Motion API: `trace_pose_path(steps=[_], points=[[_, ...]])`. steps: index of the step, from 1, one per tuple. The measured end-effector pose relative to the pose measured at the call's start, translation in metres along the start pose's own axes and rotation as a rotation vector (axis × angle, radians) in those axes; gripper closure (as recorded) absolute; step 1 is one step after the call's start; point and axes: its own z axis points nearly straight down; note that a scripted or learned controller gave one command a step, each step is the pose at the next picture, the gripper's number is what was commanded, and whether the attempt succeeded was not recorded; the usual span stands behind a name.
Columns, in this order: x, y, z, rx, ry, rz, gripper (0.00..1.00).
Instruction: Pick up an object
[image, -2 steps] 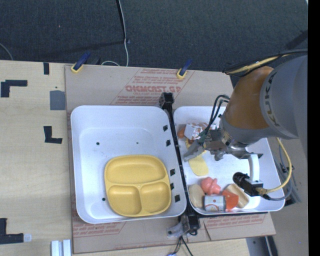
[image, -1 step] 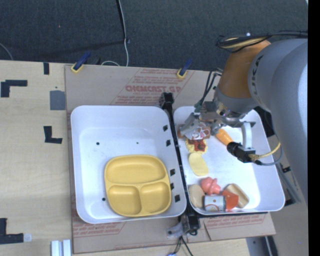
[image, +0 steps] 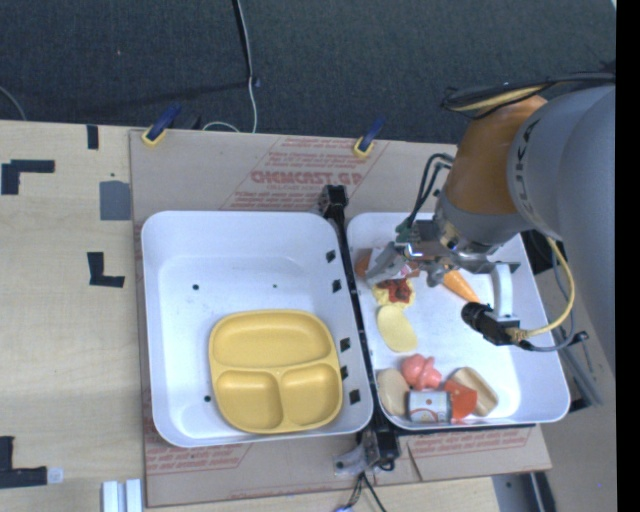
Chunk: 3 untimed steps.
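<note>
My gripper is down in the upper left part of the right bin, under the grey wrist with its orange band. It hovers over or touches a small red and brown toy piece. An orange carrot-like piece lies just to its right. Below it lies a pale yellow piece. Near the front wall sit a pink piece, a red and white can and a tan bread-like piece. I cannot tell whether anything is held.
The left bin holds a yellow divided plate at its front. A black divider runs between the bins. A black cable with a plug hangs from the arm over the right bin. Cardboard lies under both bins.
</note>
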Motion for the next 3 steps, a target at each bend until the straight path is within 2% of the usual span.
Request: trace_pose_path(steps=[1,2,3], points=[[-0.039,0.001,0.056,0.003,0.000,0.002,0.00],[-0.039,0.034,0.102,0.000,0.000,-0.002,0.00],[-0.043,0.074,0.104,0.071,0.005,-0.001,0.00]])
